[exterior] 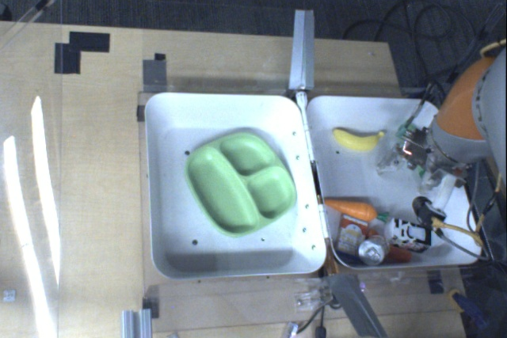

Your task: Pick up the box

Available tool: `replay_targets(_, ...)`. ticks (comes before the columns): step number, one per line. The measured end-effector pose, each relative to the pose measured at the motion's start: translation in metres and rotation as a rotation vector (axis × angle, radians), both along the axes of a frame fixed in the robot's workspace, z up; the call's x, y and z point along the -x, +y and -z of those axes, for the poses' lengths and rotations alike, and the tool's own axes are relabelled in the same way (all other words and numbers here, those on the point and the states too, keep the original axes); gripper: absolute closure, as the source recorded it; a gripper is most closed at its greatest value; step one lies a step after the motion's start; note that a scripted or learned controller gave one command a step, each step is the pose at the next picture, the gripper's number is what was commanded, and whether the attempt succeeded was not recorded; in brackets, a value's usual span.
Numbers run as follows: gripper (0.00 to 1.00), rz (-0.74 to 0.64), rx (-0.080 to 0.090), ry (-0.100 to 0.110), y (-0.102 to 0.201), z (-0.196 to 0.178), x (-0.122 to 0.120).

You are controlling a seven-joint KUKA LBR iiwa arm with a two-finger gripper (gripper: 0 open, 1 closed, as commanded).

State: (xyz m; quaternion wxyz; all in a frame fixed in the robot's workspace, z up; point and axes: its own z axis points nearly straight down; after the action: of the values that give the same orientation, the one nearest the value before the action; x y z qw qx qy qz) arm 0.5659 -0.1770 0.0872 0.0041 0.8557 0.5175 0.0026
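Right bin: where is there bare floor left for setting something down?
Bare floor lies mid-bin, between the yellow banana and the orange carrot. The near edge is crowded: carrot, silver can, small box. The gripper occupies the far-right part.

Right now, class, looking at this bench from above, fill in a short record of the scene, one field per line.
Left bin: holds a green divided tray
Right bin: banana near the far wall; carrot, can and small box clustered at the near edge
Arm: reaches in from the right over the right bin
Gripper: hangs just right of the banana, away from the box
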Motion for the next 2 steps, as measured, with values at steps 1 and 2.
replay_targets(1,1.00,-0.012,0.000,-0.004,0.0031,-0.0106,-0.0038)
replay_targets(2,0.00,-0.013,0.000,-0.004,0.0033,-0.0105,-0.0037)
